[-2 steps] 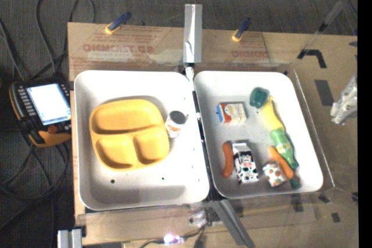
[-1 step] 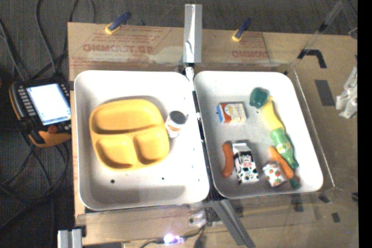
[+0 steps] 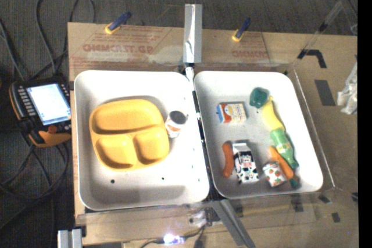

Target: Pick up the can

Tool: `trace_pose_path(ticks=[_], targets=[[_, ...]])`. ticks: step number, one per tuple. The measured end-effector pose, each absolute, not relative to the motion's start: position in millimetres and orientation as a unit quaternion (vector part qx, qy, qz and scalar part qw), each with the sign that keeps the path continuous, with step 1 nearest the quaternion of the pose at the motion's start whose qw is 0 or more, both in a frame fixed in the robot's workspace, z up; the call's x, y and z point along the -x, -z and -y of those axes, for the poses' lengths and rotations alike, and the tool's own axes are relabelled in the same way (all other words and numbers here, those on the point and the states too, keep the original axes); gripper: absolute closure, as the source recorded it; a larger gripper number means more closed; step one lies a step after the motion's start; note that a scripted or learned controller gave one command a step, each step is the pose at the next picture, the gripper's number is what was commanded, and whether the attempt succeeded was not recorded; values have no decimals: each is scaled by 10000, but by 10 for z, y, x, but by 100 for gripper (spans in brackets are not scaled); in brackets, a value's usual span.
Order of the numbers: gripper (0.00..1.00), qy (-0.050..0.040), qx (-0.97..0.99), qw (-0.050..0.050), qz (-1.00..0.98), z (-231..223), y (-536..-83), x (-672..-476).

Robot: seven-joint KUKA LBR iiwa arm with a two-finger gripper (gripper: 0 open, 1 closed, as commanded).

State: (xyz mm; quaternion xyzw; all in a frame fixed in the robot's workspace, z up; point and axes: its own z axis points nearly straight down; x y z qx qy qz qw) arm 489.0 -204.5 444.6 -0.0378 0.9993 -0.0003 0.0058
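- Camera view, gripper: we cannot tell how far the gripper is open, nor whether it has hold of anything.
- Task's thing: the can sits on the floor of the left bin, close to that bin's right edge and a little above its middle. It touches or nearly touches the upper right corner of the yellow tray. Its dark top faces up and to the right, so we judge it tilted, though we cannot be sure.
- Progress: nothing grips the can and it rests in the bin, so we judge the pick not yet begun. The approach, the closing on the can and the lift are all left to do.
- Left bin, contents: the can and the yellow tray. The tray has three compartments, and none holds anything that we can make out.
- Right bin, contents:
  - an orange-and-white carton near the upper left corner
  - a dark green item near the upper edge
  - a yellow piece and a green bottle, in a line toward the right edge
  - a carrot and a small printed box near the lower right corner
  - a red sausage beside a cow-patterned carton, near the lower edge
- Separation: the wall between the bins keeps the can well apart from the right bin's items. We judge the yellow tray to be the only close neighbour that could hinder a grasp.
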Motion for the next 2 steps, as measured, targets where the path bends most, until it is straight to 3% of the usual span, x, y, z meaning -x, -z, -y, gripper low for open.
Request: trace_pose_path(ticks=[1, 2], targets=[[100, 7, 1271, 19, -9919, 2236, -4341, -4962], [100, 3, 1285, 49, -9917, 2214, -4439, -4992]])
